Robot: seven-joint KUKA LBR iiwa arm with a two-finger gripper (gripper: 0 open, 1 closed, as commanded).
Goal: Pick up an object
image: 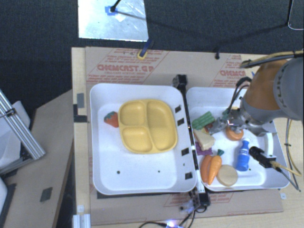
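Note:
The right bin (205, 97) holds several toy foods. A green piece (203, 119) lies at its left, with a tan bread wedge (203, 139) and a purple bit (205, 151) below it. Nearer the front are an orange carrot (211, 167) and a beige disc (227, 175). A blue bottle (242, 156) stands to their right, and an orange round piece (234, 135) lies above it. My gripper (221, 124) hangs low in this bin, between the green piece and the orange round piece, with its tips blurred against the clutter. Nothing shows as lifted.
The left bin (102, 175) bears a yellow divided plate (147, 126) and a small red strawberry (112, 119) at the plate's left. A black divider (187, 127) runs between the bins. The arm's grey and orange body (270, 91) covers the right bin's far right corner.

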